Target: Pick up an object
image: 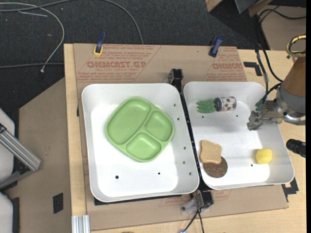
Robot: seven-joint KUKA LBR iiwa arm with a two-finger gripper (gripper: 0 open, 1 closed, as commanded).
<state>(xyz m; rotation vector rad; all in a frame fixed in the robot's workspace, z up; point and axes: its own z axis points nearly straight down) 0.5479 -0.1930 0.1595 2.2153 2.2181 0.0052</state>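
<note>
We see a brown board (146, 57) lying on dark carpet (73, 18) with loose cables, and on the board two white bins side by side. The left bin (97, 178) holds a green divided plate (140, 128). In the right bin (233, 178), the gripper (256, 121) hangs near the right wall; we cannot tell its state, since its tips are too small to read. Taking the gripper as our landmark, a yellow ball (264, 156) lies just below it, a small jar with a green top (216, 104) lies to its left near the far wall, and a slice of toast (210, 152) overlapping a brown cookie (216, 168) sits well down to its left.
</note>
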